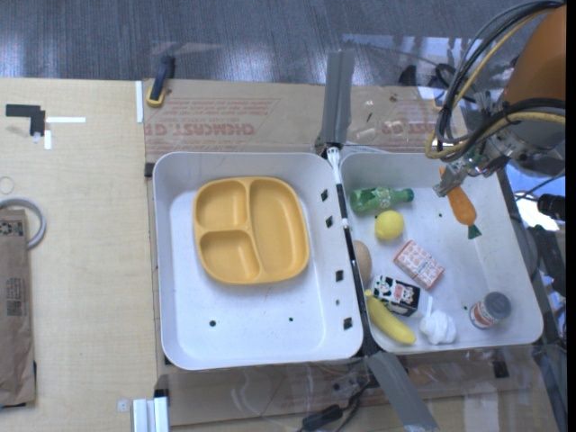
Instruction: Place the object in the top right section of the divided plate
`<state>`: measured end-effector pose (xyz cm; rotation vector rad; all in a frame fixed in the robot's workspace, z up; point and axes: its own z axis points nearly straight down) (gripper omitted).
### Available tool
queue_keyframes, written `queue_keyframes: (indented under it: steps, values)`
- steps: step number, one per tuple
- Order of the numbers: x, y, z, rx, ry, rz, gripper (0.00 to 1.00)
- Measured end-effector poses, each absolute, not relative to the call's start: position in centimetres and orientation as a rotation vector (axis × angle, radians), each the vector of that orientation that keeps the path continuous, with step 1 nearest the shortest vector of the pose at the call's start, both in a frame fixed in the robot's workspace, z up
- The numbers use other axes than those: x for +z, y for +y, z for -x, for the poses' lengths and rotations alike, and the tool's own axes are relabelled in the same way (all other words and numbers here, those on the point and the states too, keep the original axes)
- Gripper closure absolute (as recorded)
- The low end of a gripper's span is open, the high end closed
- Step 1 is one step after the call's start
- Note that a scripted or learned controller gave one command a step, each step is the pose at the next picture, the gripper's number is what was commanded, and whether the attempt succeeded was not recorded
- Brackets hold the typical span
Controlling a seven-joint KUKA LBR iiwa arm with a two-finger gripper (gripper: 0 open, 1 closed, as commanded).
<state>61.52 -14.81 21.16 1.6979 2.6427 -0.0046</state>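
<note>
The yellow divided plate (253, 230) lies in the left white bin (261, 327). It has two small sections on its left and one long section on its right, all bare. My gripper (450, 182) hangs over the upper right part of the right bin (513, 268), shut on the top end of an orange toy carrot (463, 206). The carrot slants down and to the right, its green tip lowest. Plate and carrot are far apart, with the wall between the bins in the way.
The right bin also holds a green bottle (381, 198), a yellow lemon (390, 225), a red-and-white box (419, 265), a black-and-white carton (397, 293), a banana (391, 322), a white lump (438, 328) and a small can (490, 310). Cables (486, 43) loop above the arm.
</note>
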Motion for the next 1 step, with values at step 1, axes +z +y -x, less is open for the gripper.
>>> queue_keyframes:
  steps: [1]
  values:
    - [19.04,-7.76,-62.47,-0.003,2.779,-1.466,1.00]
